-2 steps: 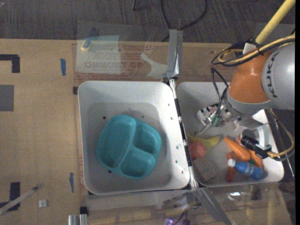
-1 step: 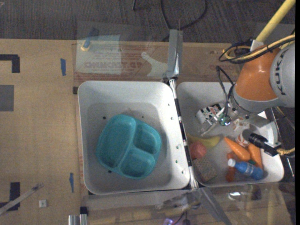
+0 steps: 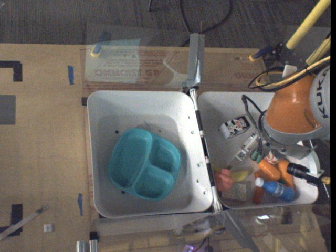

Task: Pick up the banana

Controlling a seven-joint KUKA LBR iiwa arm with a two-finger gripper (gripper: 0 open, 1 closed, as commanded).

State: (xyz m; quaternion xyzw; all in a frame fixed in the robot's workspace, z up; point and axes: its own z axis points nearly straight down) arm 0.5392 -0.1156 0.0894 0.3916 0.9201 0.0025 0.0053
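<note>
The banana [image 3: 240,176] lies in the right bin [image 3: 218,109], near its front wall, as a small yellow shape. It lies between a pink toy [image 3: 224,180] on its left and an orange object [image 3: 269,170] on its right, and a grey mesh-like piece [image 3: 235,192] is just in front of it. The arm [image 3: 294,106] comes in from the right and hangs over the same bin. The pincer [image 3: 251,147] is below the orange band, just behind the banana and slightly to its right. It is apart from the banana, and nothing can be seen between its parts. How far it is open I cannot tell, because the wrist and cables cover it.

On the grey shell of the arm, at the right edge, the letters "KU" can be read. A clear sheet [image 3: 118,62] lies on the tabletop [image 3: 42,140] behind the left bin [image 3: 100,109]; it carries red print that is mirrored and not readable. The left bin holds a teal divided plate [image 3: 144,163]. A blue bottle with a white cap [image 3: 274,189] lies in the front right corner of the right bin, and a small white box with dark marks [image 3: 234,126] lies farther back.
</note>
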